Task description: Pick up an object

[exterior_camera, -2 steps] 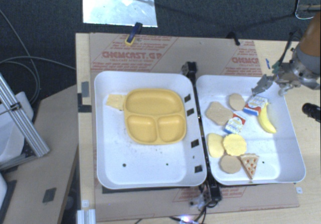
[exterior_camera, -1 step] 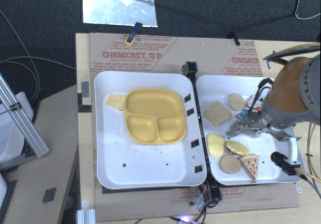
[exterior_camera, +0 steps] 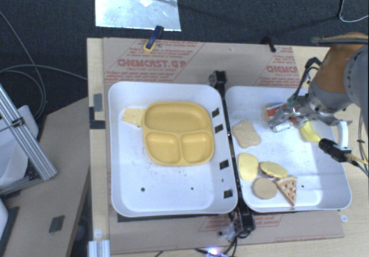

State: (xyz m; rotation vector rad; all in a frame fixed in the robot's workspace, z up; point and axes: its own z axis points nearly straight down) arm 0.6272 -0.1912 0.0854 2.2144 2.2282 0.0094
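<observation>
- Camera view: the arm (exterior_camera: 340, 74), grey with an orange band, reaches in from the right, low over the upper part of the right bin (exterior_camera: 334, 189).
- The gripper (exterior_camera: 281, 118) is down in that bin; whether the jaws are spread or pressed together cannot be told, and nothing shows clearly between them.
- Just beside the gripper's tip lies a small reddish-orange item (exterior_camera: 269, 113); contact cannot be told.
- A yellow piece (exterior_camera: 310, 132) lies just under the wrist, partly hidden.
- Further in the right bin: a pale cracker-like piece (exterior_camera: 246, 133) near the left wall, then a yellow oval (exterior_camera: 248, 165), a yellow patty (exterior_camera: 273, 169), a tan round (exterior_camera: 264, 188) and a pizza wedge (exterior_camera: 287, 188) clustered at the near end.
- The left bin (exterior_camera: 124, 192) holds a yellow divided tray (exterior_camera: 177, 133), with a pale yellow square (exterior_camera: 133, 116) touching its upper left edge.
- Both bins rest on a cardboard-covered surface (exterior_camera: 173, 60).
</observation>
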